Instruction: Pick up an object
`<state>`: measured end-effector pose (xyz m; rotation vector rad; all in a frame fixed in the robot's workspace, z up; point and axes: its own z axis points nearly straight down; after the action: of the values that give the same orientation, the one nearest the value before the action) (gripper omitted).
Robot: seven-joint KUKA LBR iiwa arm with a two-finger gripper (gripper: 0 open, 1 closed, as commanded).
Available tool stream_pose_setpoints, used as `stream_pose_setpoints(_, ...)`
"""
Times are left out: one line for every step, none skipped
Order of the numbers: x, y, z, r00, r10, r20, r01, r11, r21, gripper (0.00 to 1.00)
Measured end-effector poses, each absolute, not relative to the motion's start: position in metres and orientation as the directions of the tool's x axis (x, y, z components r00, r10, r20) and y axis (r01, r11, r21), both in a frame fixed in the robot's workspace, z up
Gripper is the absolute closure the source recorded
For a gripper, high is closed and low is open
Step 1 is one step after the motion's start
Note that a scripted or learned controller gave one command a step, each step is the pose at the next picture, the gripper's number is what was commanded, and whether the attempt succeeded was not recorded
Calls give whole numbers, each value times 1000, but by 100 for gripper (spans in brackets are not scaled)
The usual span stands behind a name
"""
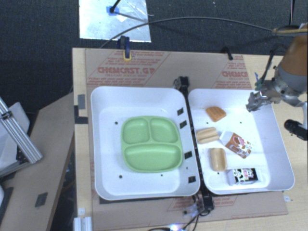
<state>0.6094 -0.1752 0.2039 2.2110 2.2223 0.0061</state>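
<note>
- Nearest the camera, a small black-and-white carton (242, 175) lies flat close to the front wall of the right bin (281, 150).
- Just behind it, a tan bread roll (217, 159) lies lengthwise, close to the carton but apart from it.
- To the right of the roll, a brown-and-white carton (237, 145) lies tilted on its side, near the middle of the right bin.
- A hot dog bun (207, 135) sits left of that carton, near the bin's left wall.
- Further back, an orange-brown pastry (216, 113) rests alone on the bin floor, well apart from the far wall.
- In the left bin (103, 109), a green divided plate (151, 144) lies flat in the middle, two small sections at the back and one wide section at the front.
- The two bins stand side by side, touching along a dark strip with clips, on a sheet of printed cardboard (126, 70) that covers the surface.
- The end effector (255, 102) hangs over the back right part of the right bin, above bare floor and well apart from the pastry; nothing is seen in its grip, and how far it is spread cannot be told.
- A blue-and-yellow clamp (125, 48) grips the far edge of the cardboard.
</note>
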Motion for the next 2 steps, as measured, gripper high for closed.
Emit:
stream_pose_setpoints(611, -175, 232, -6, 1000, -1, 1000, 6, 5, 100)
stream_pose_setpoints(595, -130, 222, -8, 1000, 1, 1000, 8, 0, 100)
